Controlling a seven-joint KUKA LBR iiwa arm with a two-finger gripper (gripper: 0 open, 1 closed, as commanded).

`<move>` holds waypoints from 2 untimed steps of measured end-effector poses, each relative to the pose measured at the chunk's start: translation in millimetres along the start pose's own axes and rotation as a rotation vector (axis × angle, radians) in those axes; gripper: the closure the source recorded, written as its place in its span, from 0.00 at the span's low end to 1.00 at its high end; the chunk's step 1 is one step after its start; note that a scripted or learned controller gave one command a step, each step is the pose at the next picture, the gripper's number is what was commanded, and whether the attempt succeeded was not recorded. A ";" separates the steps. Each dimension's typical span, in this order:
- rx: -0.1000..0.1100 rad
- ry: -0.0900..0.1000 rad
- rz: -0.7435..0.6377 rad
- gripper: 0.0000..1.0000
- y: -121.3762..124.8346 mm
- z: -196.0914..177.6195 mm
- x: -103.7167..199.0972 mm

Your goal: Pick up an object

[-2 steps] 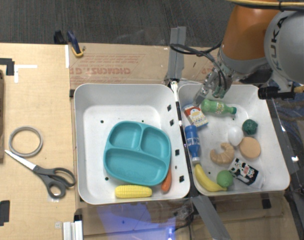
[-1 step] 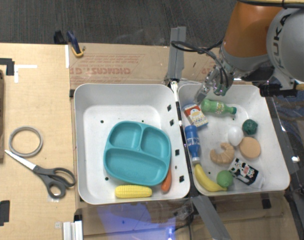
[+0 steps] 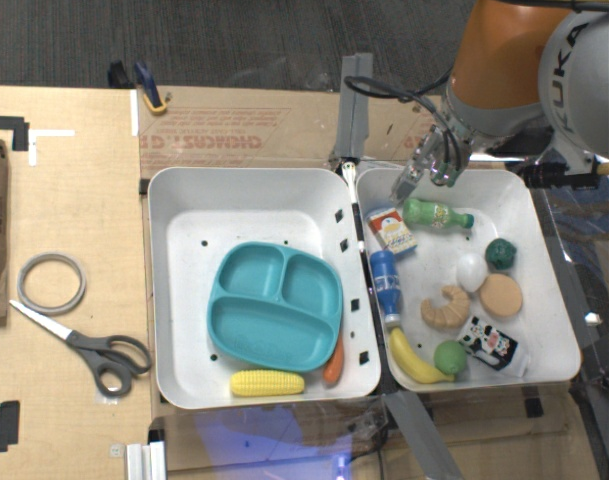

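Green bottle lies on its side near the back of the right bin, just below the gripper.

Gripper fingers hang over the bin's back left corner with nothing between them — whether they stand wide or narrow I cannot tell. Beside the bottle sit a small red-and-white carton and a blue bottle (along the left wall); farther forward lie a white egg, a dark green ball, a croissant, a tan round piece, a banana, a lime and a cow-patterned carton. Over in the left bin are a teal divided plate, a corn cob and a carrot — all clustered toward the front.
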State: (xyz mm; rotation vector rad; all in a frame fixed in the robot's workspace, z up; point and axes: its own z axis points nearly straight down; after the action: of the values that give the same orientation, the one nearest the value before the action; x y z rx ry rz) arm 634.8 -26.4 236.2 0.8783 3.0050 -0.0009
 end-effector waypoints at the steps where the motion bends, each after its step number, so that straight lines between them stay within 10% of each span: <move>1: -0.001 -0.004 -0.002 1.00 0.6 -9.4 -1.0; 2: 0.004 0.010 0.106 1.00 -18.1 -12.2 52.5</move>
State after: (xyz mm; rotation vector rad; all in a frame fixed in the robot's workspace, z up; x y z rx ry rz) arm 580.7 -13.4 247.7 1.0395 2.9647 -0.0011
